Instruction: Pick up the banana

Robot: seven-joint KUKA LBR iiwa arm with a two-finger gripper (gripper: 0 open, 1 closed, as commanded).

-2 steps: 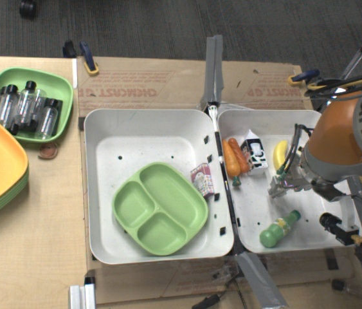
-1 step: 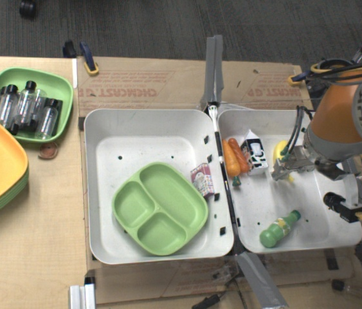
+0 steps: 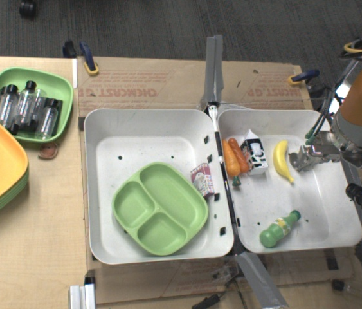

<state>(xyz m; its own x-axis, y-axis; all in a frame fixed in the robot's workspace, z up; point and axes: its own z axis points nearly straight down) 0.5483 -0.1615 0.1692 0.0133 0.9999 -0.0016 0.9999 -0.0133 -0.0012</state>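
Camera view. Two white bins side by side, divider between. In the right bin (image 3: pixel 335 237): carrot (image 3: pixel 235 158) against the left wall, small carton (image 3: pixel 254 154) just beside it, banana (image 3: pixel 282 161) lying lengthwise near the middle, green bottle (image 3: pixel 278 230) tilted toward the front wall. Bare floor right of the banana and between banana and bottle (room there). In the left bin (image 3: pixel 103 166): green tray (image 3: pixel 160 207), a wrapper (image 3: pixel 202 178) at the divider.

Arm (image 3: pixel 361 102) reaching in from the right over the rim, wrist low. Gripper (image 3: pixel 299 160) just right of the banana, close to it; jaws' spread impossible to tell, nothing seen between them.
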